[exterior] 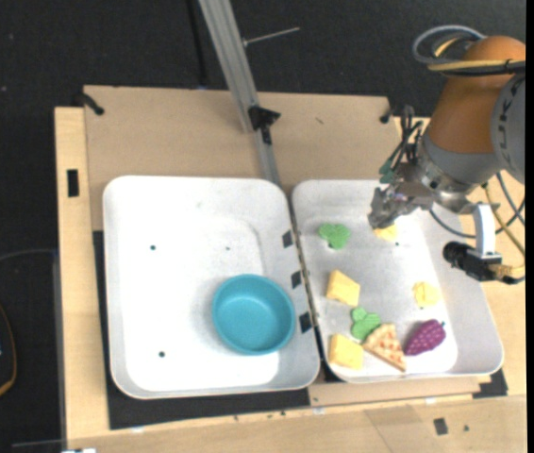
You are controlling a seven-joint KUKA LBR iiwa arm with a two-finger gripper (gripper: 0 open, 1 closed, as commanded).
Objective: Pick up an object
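on the tabletop (154,140), a tan board, stood two shallow white bins side by side.

left bin (154,215): held one blue bowl (252,313), upright, near the bin's lower right corner, close to the wall shared with its neighbour.

right bin (456,338): held several small toy foods.
- green leafy piece (334,236), upper left of the bin.
- small yellow piece (386,232), upper middle, partly covered by the pincer tip; whether it was touched could not be told.
- yellow block (343,289), left of centre.
- small yellow piece (425,294), right of centre, well apart from the block.
- second green piece (364,323), below the yellow block and just beside it.
- yellow wedge (346,352), at the lower left corner.
- pizza slice (386,347), lying flat between the wedge and the grapes, touching or nearly touching the green piece above it.
- purple grape bunch (425,337), lower right, just beside the pizza slice.

arm (470,111): grey with an orange band, reached in from the right over the upper part of the right bin.

pincer (385,217): pointed down, low over the upper middle of the right bin, at the small yellow piece. whether it was wide or narrow could not be told; nothing was seen held between its fingers.

grey slanted rail (234,64): ran from the top edge down to the gap between the bins.
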